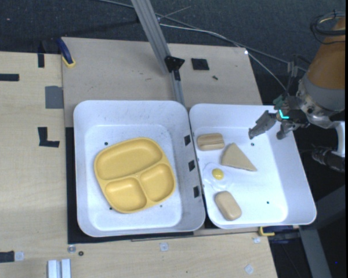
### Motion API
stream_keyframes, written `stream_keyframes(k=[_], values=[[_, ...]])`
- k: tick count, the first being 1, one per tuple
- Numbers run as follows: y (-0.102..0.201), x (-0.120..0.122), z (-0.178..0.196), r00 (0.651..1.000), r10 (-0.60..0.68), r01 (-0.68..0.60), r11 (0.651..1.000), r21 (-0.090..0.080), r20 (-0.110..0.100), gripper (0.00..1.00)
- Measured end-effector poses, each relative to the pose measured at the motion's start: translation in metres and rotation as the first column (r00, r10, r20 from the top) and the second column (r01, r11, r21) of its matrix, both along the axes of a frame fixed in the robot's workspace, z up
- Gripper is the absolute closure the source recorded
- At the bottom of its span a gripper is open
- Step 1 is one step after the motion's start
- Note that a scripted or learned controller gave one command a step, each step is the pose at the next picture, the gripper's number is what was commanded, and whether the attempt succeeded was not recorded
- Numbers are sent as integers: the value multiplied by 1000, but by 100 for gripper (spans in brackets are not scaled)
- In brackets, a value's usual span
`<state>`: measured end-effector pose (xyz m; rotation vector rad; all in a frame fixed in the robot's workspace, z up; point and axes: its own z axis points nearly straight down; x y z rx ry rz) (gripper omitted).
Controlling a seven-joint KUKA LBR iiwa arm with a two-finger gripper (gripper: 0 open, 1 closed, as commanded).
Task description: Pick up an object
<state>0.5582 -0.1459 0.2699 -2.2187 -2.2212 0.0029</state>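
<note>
The right bin [290,198] holds several food pieces: a tan bread roll [210,141], a beige wedge [238,157], a fried egg with a yellow yolk [217,175] and a tan oblong loaf [227,205]. My gripper [271,127] hangs above the bin's upper right part, up and to the right of the wedge. Its two dark fingers [258,126] are spread apart with nothing between them.
The left bin [87,155] carries a yellow three-compartment tray [134,174]. A grey metal pole [153,30] slants down to the gap between the bins. Cables run across the dark floor at the top right.
</note>
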Motion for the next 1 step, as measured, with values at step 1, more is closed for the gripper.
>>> stream_keyframes(k=[1], values=[[0,0,1,1000,0,0,1000,0,2,0]])
